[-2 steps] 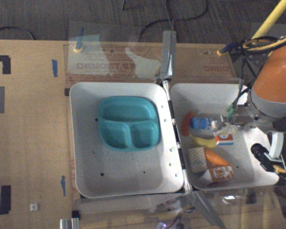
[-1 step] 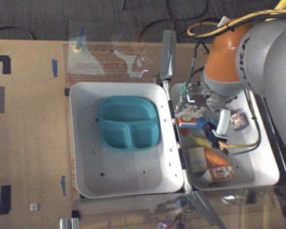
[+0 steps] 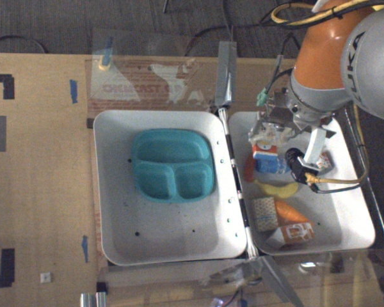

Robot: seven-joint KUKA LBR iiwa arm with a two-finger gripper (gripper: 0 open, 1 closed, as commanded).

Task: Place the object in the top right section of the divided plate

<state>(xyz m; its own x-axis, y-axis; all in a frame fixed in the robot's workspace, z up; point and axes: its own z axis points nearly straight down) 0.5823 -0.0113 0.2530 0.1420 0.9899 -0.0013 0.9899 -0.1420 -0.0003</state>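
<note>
A teal divided plate (image 3: 173,165) lies in the left bin (image 3: 115,222), with one wide section at its far side and two smaller ones at its near side; nothing rests on it. My gripper (image 3: 266,135) hangs over the far left part of the right bin (image 3: 353,230), just above a small blue and white carton (image 3: 267,162) with an orange top. A yellow banana (image 3: 276,188) lies directly in front of the carton. The wrist hides whatever is under the gripper's far side.
The right bin also holds a red item (image 3: 249,168) by its left wall, a carrot (image 3: 289,212), a tan cracker-like square (image 3: 264,213), an orange box (image 3: 297,233) and a small packet (image 3: 324,163). A metal divider (image 3: 233,171) separates the bins.
</note>
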